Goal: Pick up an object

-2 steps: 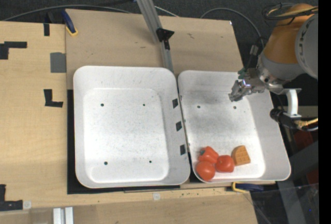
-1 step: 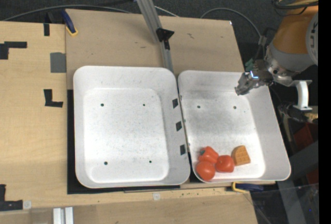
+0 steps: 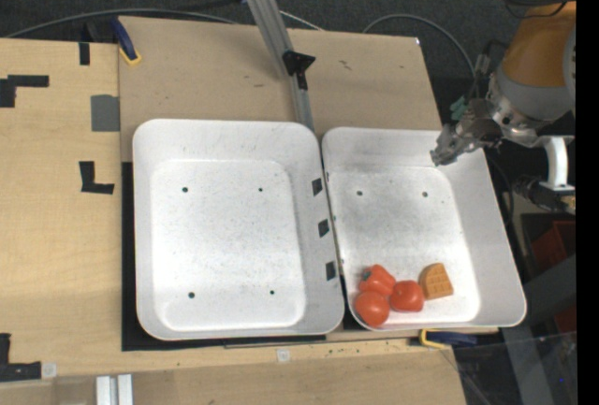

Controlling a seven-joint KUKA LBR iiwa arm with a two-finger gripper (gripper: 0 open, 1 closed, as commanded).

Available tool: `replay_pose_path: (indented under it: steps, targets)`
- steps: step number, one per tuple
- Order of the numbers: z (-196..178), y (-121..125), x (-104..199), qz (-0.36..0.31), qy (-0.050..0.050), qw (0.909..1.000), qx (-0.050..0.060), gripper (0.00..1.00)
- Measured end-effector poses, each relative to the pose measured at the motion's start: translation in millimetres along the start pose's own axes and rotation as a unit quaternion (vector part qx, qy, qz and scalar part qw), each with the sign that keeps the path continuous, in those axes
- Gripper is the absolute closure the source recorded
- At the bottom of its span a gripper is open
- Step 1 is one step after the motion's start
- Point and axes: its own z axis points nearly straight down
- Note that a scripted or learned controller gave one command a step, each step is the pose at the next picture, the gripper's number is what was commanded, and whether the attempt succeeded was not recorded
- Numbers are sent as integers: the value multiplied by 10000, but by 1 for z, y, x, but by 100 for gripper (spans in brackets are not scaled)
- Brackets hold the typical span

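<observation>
So the counter [image 3: 234, 66] is a plywood top with bits of black tape on it, two shallow white bins side by side, and a metal pole [image 3: 267, 10] slanting in from the back.

All the stuff worth grabbing is huddled in the near corner of the right bin [image 3: 468, 197]: a clump of red tomato-looking pieces [image 3: 384, 293] touching each other, and a little tan waffle-like block [image 3: 435, 282] just beside them on the right. The left bin [image 3: 225, 225] has nothing for this job.

The pincer [image 3: 445, 151] hangs over the far right edge of the right bin, well apart from that pile, and honestly I can't tell how it's set, too small and dark. My guess is it's parked up high there to keep the bin floor in plain sight before it goes for anything. Crammed into the corner like that, the pieces look awkward to get at.
</observation>
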Motion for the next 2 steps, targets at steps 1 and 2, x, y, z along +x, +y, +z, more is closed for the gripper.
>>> replay_pose_path:
  steps: [1, 2]
  targets:
    - [3, 8, 63, -32, 14, 10000, 15, 100]
    - [-1, 16, 125, -33, 14, 10000, 14, 100]
